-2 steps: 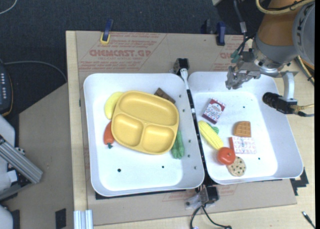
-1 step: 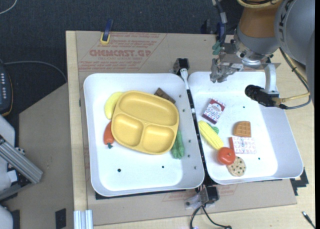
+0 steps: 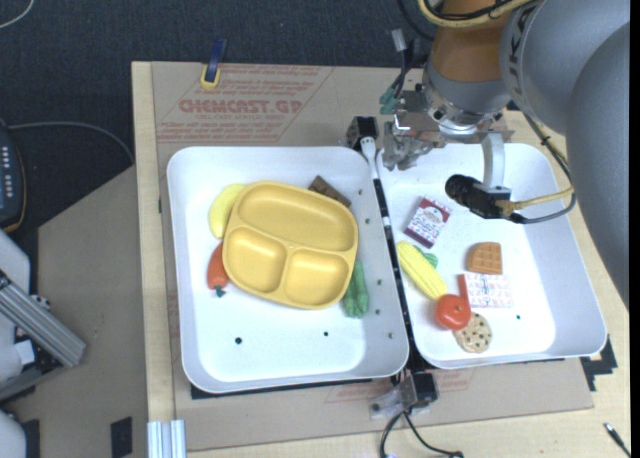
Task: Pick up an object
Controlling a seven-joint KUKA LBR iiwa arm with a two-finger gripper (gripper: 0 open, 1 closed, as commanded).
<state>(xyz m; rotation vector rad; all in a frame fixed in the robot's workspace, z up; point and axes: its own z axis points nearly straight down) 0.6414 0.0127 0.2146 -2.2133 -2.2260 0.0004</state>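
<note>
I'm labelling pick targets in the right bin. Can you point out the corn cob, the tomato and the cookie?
corn cob (image 3: 421, 269), camera view, middle of the yellow cob.
tomato (image 3: 452, 312), camera view, centre of its red body.
cookie (image 3: 474, 333), camera view, centre of its speckled top face.

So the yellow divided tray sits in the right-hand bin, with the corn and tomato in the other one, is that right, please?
Not quite: the camera view shows the yellow divided tray in the left-hand bin. The corn and tomato lie in the other, right-hand bin.
</note>
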